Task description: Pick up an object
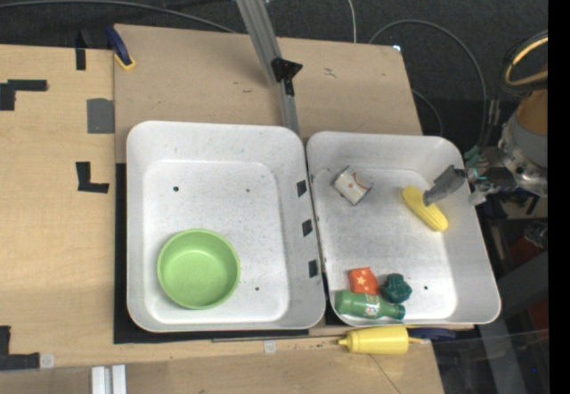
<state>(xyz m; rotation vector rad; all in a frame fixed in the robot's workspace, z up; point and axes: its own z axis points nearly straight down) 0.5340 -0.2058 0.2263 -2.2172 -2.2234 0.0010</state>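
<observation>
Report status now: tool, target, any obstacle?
Tool over right bin, beside yellow banana. Banana not lifted. Nothing blocking it.

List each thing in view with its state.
green bowl: upright in left bin, apart from the walls.
yellow banana-shaped toy: lying in right bin, gripper at its upper end.
grey-white block: tilted.
green bottle: on its side.
yellow bottle: lying outside the bins.
</observation>
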